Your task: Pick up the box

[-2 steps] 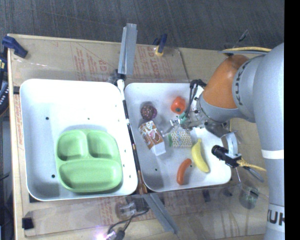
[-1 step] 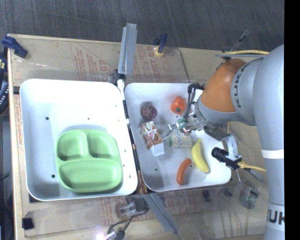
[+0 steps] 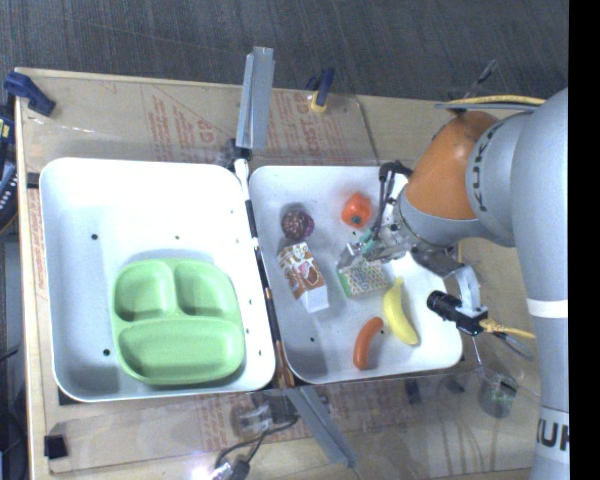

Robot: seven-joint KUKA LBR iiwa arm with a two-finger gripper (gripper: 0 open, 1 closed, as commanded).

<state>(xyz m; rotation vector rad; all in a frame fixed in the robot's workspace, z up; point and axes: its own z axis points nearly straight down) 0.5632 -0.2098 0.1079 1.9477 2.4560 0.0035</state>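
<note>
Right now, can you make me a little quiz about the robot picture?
1. True or false: the box lies in the right bin.
2. Which fruit lies beside the sausage? A) banana B) grapes C) pear
3. What sits in the left bin?

Key: 1. True. 2. A. 3. The green tray.

Left of the hand [image 3: 368, 258], the box [image 3: 302, 271] has bare bin floor on its left; a purple fruit [image 3: 298, 222] crowds above, banana [image 3: 400, 313] and sausage [image 3: 366, 342] below
</note>
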